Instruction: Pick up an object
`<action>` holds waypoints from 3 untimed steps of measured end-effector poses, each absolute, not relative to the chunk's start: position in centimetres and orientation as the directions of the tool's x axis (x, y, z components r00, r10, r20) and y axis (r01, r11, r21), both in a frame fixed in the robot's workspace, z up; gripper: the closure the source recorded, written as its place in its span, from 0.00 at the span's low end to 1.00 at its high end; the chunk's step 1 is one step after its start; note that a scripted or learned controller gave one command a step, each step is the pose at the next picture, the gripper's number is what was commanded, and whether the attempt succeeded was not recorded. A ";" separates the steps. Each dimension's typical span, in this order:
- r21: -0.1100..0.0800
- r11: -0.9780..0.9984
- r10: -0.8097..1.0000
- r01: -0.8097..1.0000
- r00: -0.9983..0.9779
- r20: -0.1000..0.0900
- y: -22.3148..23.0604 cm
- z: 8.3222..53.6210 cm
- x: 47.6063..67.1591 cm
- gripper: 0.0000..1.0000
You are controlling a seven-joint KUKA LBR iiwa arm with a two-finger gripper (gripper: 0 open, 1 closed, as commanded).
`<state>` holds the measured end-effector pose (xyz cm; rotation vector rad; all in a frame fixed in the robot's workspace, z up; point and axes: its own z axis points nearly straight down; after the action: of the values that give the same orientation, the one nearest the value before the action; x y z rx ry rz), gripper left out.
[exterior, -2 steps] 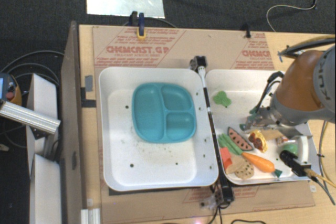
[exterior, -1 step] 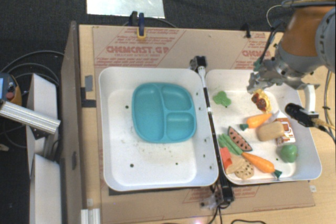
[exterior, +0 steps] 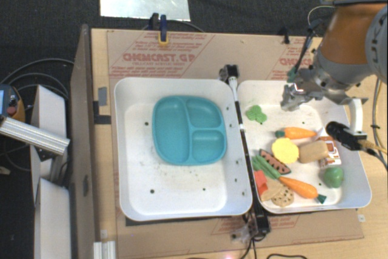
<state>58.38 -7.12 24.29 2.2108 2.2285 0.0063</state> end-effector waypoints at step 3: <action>0.004 0.002 1.000 1.000 -0.002 0.000 -8.9 9.5 53.5 1.00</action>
<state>53.46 -8.94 9.48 2.2175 2.2216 0.0037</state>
